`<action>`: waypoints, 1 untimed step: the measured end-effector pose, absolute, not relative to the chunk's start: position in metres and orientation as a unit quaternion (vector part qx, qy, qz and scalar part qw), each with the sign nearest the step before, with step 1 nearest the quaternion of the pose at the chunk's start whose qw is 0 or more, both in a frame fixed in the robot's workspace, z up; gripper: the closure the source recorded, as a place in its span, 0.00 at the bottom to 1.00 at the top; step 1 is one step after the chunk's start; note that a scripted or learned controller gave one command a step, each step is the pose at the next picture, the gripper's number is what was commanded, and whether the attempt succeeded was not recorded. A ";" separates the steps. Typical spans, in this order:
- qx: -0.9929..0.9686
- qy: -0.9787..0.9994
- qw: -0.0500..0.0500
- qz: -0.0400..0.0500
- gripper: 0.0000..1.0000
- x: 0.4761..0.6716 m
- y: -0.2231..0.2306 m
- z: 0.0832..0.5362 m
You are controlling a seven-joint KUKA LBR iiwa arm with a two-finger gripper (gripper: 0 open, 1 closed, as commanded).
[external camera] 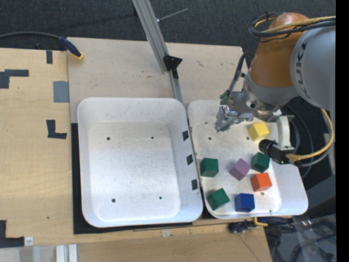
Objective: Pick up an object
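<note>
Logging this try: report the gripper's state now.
Gripper: above the right bin, no block between its fingers; open or closed cannot be told.

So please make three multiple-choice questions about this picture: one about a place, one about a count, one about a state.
1. Which bin holds the blocks?
A. the left bin
B. the right bin
C. both bins

2. How many green blocks are there?
A. one
B. three
C. five

3. Where is the gripper compared with the blocks?
A. over the upper part of the right bin, apart from the blocks
B. closed around the blue block
C. over the left bin

Answers:
1. B: every block, such as the yellow block and the purple block, lies in the right bin, none in the left bin.
2. B: green blocks show at and.
3. A: the gripper is over bare floor in the upper part of the right bin, and the blue block lies far from it near the front edge.
</note>
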State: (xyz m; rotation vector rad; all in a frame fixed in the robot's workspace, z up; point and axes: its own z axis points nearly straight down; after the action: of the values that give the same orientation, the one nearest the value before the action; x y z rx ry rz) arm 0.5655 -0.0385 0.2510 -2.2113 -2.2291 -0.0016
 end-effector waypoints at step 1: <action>-0.705 -0.710 0.001 0.000 1.00 0.587 0.014 0.251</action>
State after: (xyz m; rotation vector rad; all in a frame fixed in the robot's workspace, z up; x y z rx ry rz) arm 0.5874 0.0136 0.2505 -2.2122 -2.2285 -0.0008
